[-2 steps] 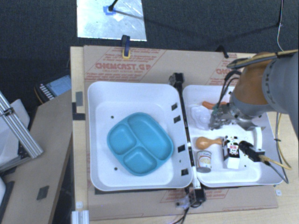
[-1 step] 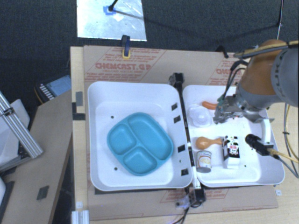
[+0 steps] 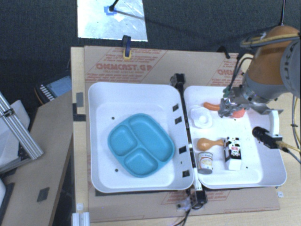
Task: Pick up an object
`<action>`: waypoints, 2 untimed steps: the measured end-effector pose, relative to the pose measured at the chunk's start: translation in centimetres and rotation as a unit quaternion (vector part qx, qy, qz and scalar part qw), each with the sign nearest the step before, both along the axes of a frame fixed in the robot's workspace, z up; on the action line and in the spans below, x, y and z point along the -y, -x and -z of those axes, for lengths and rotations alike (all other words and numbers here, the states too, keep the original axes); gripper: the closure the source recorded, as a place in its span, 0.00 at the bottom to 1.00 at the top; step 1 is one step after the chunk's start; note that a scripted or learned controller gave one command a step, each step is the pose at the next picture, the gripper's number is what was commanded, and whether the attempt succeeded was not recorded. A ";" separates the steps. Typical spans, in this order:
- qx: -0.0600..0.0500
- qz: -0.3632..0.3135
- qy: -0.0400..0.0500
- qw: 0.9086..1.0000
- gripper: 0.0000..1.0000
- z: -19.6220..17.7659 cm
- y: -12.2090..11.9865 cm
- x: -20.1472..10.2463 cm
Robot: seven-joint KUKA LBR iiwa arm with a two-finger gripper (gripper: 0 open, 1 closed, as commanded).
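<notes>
Blue plate in left bin

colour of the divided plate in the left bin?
Light blue. The divided plate lies flat in the left bin, plain in the camera view.

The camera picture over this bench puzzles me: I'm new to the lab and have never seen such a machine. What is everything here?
One camera looks down at a slant on a bench with two shallow white bins. The grey and orange shape at the right is a robot arm; its hand is lowered into the right bin, over an orange-red object. Whether it grips anything, I cannot tell. That bin also holds a small white cup, an orange spoon-like toy, a small can and a cow-patterned carton. The left bin holds a blue divided plate.
</notes>
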State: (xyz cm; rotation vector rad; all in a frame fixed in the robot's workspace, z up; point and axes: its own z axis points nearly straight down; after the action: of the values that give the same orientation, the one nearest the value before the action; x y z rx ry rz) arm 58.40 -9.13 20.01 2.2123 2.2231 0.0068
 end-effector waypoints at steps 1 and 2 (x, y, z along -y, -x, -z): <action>0.001 0.000 0.000 1.000 1.00 -6.2 -0.9 -0.1; -0.002 -0.002 -0.001 1.000 1.00 -4.6 -2.3 -5.0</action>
State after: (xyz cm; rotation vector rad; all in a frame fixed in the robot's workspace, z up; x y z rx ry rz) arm 60.71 -4.15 24.65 2.2106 2.2310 0.0043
